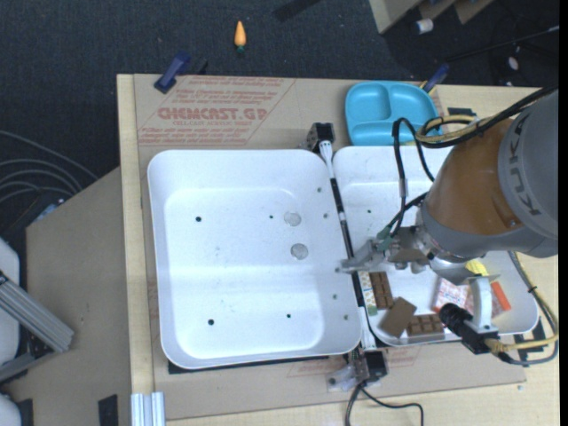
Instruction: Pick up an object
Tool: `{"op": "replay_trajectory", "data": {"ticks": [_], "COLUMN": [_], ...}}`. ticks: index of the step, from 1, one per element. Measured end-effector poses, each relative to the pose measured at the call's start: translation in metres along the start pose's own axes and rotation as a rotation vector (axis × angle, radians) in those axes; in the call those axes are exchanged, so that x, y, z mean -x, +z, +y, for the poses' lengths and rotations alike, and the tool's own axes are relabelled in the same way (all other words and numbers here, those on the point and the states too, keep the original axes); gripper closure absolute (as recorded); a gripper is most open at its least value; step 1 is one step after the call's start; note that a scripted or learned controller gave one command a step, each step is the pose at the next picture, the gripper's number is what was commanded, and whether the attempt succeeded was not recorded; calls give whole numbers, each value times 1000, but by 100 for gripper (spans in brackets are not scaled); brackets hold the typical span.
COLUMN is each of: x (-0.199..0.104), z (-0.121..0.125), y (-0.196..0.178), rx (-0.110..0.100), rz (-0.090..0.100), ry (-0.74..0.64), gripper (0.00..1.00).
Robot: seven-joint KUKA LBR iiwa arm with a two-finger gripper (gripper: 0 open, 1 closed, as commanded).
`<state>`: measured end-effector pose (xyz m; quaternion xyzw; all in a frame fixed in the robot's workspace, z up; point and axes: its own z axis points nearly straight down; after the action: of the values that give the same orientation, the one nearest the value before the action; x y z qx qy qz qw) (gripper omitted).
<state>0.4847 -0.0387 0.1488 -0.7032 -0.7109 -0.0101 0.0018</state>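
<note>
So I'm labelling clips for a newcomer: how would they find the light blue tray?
Start at the two white bins on the bench. Just beyond the right bin's far edge lies the light blue tray, divided into compartments, the one blue dish there.

**Grey arm with an orange band**

The thick, rounded grey metal arm (532,185) carries a broad orange-brown band above its wrist, and part of a dark raised maker's lettering shows on the grey shell. Black cables loop along its upper side, with a hint of yellow wire. At its end sits a small grey metal pincer (377,254).
</note>
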Motion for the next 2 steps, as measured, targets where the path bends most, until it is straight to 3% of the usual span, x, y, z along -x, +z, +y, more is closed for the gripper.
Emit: {"op": "replay_trajectory", "data": {"ticks": [1,2], "x": [-72,-73], "z": [-5,-4], "y": [-34,-44], "rx": [-13,-12], "rz": [-16,-17], "ry": [11,10], "gripper": [0,100]}}
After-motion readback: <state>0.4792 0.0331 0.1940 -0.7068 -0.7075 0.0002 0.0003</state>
